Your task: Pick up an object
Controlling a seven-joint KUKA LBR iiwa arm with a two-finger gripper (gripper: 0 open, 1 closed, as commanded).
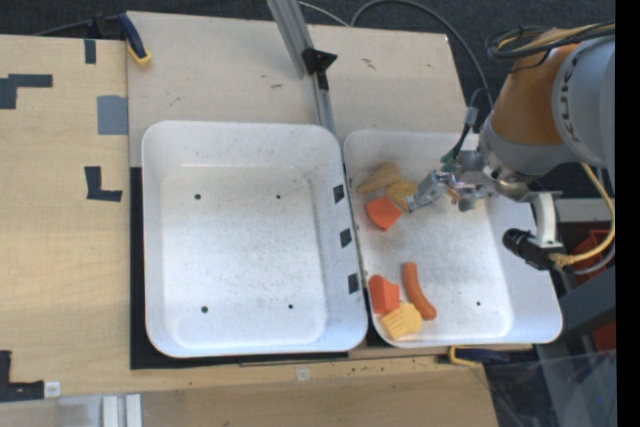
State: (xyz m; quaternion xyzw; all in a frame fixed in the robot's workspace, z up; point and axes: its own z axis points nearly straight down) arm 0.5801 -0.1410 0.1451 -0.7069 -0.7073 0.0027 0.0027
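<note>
Bench: we see a pale wooden top (60, 215) with dark tape marks toward its left edge, dark carpet behind its far edge, and a slanted metal post (285, 0) rising from the far side.
Arm: we find the grey arm with its orange band (535, 110) over the right edge of the right bin, reaching leftward.
Left bin: we see a shallow white tray (240, 230) speckled with dark flecks.
Right bin: we see a second white tray (470, 290), its left edge touching the left bin, carrying all the loose pieces.
Gripper: we place the gripper (420, 196) low over the far half of the right bin, its tips pointing toward the left edge. We cannot tell how far apart they stand, nor whether anything sits between them; the tips look to be touching or just beside the yellow piece.
Tan piece: a bread-coloured object (377, 179) lies near the far left corner of the right bin.
Yellow piece: a small pale-yellow object (401, 192) lies just beside the tan piece.
Orange block: an orange chunk (383, 213) sits just nearer than those two.
Near-left group: by the near left corner we see an orange-red wedge (383, 292), a yellow ridged piece (403, 321) touching it, and an orange sausage-shaped piece (418, 291) beside both.
</note>
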